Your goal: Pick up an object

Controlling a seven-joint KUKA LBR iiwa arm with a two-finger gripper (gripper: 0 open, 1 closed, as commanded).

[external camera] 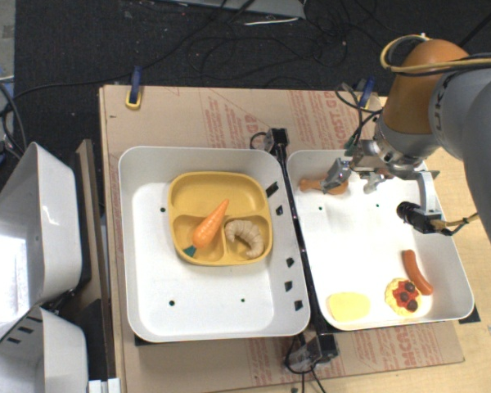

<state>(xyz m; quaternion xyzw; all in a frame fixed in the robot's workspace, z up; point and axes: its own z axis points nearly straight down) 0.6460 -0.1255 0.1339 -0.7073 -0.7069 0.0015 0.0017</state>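
Camera view: arm bends over right bin; fingers' state unclear.

Only print was red lettering on the cardboard sheet under the bins, upside down and mostly covered. None of it could be made out as whole words. The bins, plate and arm carried no readable marks.

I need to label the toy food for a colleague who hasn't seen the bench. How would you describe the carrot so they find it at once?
Start at the left white bin, which holds a yellow divided plate. The carrot lies slantwise across the plate's ridge, an orange cone with a green stub at its lower end. Its neighbour, the shrimp, is pale and curled.
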